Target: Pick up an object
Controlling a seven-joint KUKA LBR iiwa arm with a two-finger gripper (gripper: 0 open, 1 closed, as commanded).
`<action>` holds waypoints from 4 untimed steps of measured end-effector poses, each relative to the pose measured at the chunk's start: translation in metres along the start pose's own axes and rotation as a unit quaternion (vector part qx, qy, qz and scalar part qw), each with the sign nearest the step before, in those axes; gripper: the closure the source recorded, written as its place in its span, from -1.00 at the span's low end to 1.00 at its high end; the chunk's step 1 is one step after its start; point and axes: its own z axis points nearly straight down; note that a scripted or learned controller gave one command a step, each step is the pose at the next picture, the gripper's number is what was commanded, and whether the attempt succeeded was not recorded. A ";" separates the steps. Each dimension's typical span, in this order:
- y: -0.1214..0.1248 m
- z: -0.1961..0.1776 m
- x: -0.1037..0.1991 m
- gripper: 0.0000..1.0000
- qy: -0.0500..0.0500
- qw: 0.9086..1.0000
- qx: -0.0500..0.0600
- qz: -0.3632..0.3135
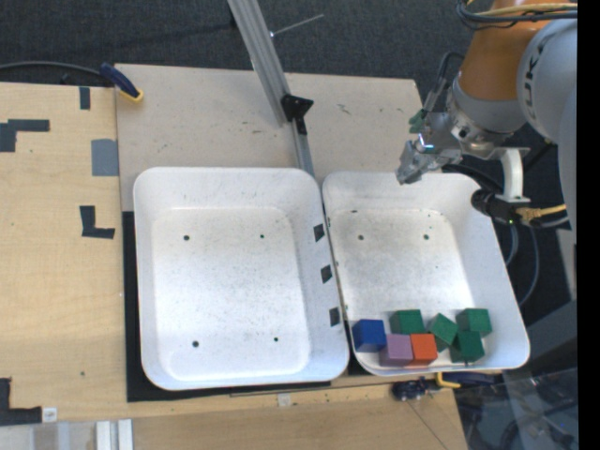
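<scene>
Seven small blocks crowd the near edge of the right bin point(487, 242): one blue block point(368, 334), one purple block point(399, 348), one orange block point(424, 347) and four green blocks point(465, 334), probably slid there together. At the far rim hangs the gripper point(412, 169), carrying nothing, well apart from them. The left bin point(150, 251) adjoins.

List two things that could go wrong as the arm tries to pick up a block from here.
1. The blocks sit packed together along the right bin's near wall, so the end effector may find no room around one.
2. That wall could block its descent.
</scene>
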 end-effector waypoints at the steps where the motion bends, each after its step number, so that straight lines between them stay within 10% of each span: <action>1: -0.009 0.007 0.053 1.00 0.001 1.000 0.003 -0.002; 4: -0.063 0.025 0.207 1.00 0.001 1.000 0.004 -0.002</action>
